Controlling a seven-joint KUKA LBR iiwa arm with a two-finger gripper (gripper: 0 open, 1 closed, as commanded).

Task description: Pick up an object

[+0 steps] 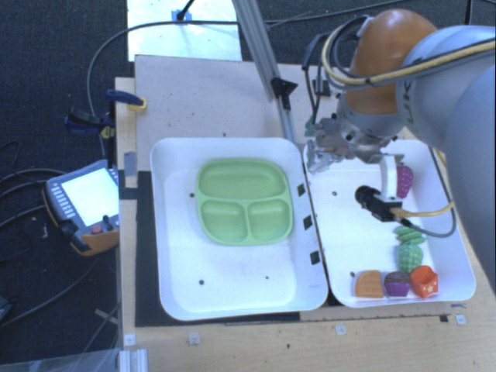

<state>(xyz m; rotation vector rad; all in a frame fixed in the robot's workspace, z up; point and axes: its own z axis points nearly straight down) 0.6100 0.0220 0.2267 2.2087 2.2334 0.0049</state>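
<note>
Camera view, left to right, all places taken off the green plate (244, 200).

- Well left of the plate, off the tabletop (201, 91): a handheld control unit (81, 204) with a lit screen.
- The plate has three compartments and lies flat in the left bin (232, 277), toward that bin's upper half.
- Just right of the plate's upper right corner: the jaws, low over the near corner of the right bin (341, 239). I cannot tell whether they are spread or pressed together. The arm (457, 76) comes in from above and right.
- Farther right, level with the plate: a pink toy piece (404, 180), close to the wrist hardware.
- Right of and lower than the plate: a green ridged piece (409, 246).
- Lower still, along the right bin's bottom edge, a tight row: orange-tan piece (369, 284), purple piece (397, 284), red-orange piece (424, 280). All five lie in the bin, apart from the jaws.
</note>
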